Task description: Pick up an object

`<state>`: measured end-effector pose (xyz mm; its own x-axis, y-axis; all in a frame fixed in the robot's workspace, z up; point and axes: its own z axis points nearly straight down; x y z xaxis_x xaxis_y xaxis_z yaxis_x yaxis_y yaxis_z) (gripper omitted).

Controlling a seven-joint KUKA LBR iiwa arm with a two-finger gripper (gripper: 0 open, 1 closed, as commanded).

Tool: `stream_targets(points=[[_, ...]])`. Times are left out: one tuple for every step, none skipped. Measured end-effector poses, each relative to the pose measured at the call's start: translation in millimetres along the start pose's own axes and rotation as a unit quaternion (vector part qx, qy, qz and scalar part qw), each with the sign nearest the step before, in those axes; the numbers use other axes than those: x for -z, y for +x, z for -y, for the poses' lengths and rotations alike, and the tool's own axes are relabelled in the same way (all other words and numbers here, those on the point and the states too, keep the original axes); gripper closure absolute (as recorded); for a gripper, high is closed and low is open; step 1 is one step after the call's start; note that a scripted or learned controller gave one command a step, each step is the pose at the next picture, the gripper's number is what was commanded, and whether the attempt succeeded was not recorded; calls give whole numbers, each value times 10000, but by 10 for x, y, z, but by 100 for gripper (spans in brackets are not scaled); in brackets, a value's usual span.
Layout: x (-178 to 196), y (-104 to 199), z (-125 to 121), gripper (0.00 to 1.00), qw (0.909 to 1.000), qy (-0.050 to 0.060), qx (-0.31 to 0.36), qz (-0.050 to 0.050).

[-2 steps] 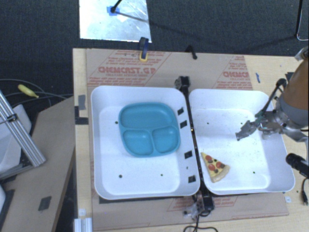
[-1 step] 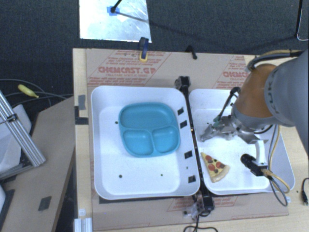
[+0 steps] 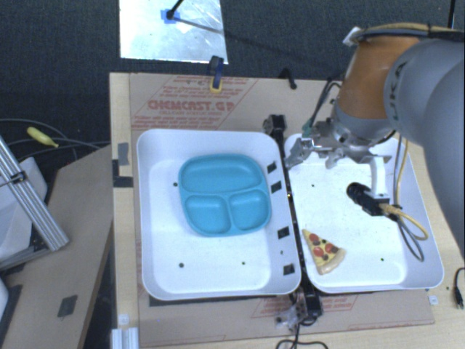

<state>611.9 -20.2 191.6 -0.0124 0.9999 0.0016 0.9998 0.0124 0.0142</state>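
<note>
A toy pizza slice (image 3: pixel 323 251) lies flat near the front of the right bin (image 3: pixel 418 267), close to the divider. A blue divided plate (image 3: pixel 221 195) rests in the middle of the left bin (image 3: pixel 156 253). My gripper (image 3: pixel 328 148) hangs over the back left part of the right bin, under the grey wrist with its orange band (image 3: pixel 367 75). It is well behind the pizza slice and apart from it. The wrist body hides the gripper's lower end. Nothing is seen held.
A black part on a white bracket (image 3: pixel 365 196) and a looping yellow cable (image 3: pixel 408 224) hang from the arm over the right bin. A foil sheet (image 3: pixel 173 20) lies beyond the cardboard base (image 3: pixel 189 100). An aluminium frame (image 3: pixel 29 202) stands at the left.
</note>
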Motion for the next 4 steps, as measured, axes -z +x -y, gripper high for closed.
stream_targets(points=[[370,620,-301,0,10000,27,-10,1],[2187,1057,36,0,10000,-26,-11,-18],[1920,2030,84,0,10000,66,6,-14],[2432,2596,164,0,10000,39,-11,-17]])
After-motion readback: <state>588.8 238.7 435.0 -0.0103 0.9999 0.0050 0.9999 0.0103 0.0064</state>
